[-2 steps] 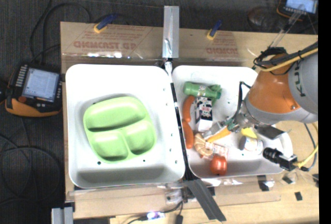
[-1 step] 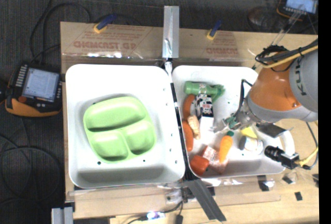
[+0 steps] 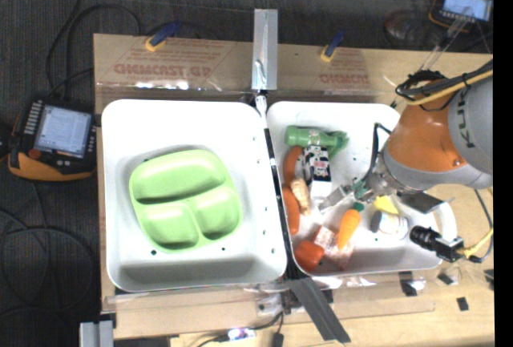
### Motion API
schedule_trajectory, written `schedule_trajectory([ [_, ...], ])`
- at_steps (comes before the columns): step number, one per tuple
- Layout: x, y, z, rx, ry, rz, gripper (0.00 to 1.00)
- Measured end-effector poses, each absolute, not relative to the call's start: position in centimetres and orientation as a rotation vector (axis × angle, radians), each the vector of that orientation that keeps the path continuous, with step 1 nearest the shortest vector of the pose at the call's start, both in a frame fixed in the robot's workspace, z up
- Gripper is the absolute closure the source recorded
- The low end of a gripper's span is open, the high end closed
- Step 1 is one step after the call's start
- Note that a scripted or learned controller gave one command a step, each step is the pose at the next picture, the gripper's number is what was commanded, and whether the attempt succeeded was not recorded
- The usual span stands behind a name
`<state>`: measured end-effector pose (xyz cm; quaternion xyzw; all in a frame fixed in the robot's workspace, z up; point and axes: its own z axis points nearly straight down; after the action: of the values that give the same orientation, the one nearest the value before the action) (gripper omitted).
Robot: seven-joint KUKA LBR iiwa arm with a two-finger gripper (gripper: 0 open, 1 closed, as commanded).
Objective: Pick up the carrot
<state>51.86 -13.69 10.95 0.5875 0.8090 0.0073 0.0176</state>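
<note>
The gripper [image 3: 355, 195] is hovering just above the carrot [image 3: 348, 228] near the right bin's [image 3: 337, 109] front edge. The carrot's long axis is running front-to-back; whether the jaws are spread is unclear

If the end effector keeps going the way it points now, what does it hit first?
Probably the carrot: the end effector sits just above it in the right bin, angled down-left. Depth is unclear, so it may pass beside it toward the white packet.

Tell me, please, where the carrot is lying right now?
The carrot lies in the right bin, near its front edge, just below the gripper and right of a red toy.
</note>
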Motion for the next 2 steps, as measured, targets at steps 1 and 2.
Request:
schedule_trajectory([
  [1,48.86,-13.63,8.97,2.124,2.298,0.014,0.00],
  [2,48.87,-13.59,9.89,2.125,2.298,0.014,1.00],
])
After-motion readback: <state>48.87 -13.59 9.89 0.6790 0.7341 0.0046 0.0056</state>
